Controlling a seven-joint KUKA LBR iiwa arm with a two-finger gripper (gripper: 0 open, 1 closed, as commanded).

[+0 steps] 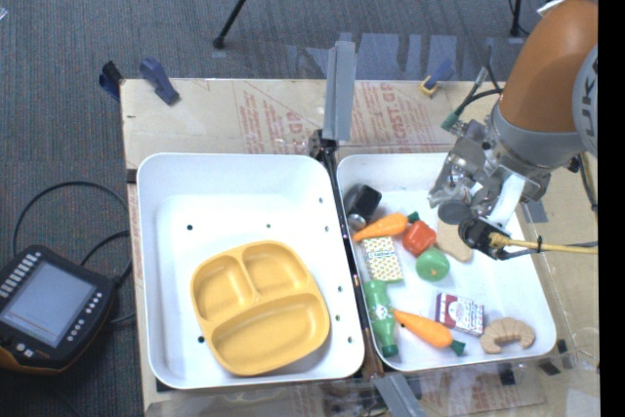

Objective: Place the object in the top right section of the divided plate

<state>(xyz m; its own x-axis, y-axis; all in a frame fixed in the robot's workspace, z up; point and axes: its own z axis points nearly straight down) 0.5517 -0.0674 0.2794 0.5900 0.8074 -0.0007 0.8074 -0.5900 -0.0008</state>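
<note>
While I hover over the right white bin (532, 308), my fingers (459, 210) are unreadable.
Yellow divided plastic plate (259, 308) lies in the left white bin's (166, 200) near half.

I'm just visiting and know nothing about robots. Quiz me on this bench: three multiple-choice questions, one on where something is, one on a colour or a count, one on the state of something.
1. Where is the divided plate?
A. In the left bin
B. In the right bin
C. On the floor

2. How many toy carrots lie in the right bin?
A. None
B. Two
C. Five

3. What state are the plate's sections in?
A. All bare
B. One holds a carrot
C. Piled with toys

Answers:
1. A: the yellow plate lies on the floor of the left bin.
2. B: one carrot lies near the bin's upper left, and another carrot lies near its front, beside the green bottle.
3. A: nothing lies in any section; the toys are all in the right bin, where the gripper hangs.
</note>
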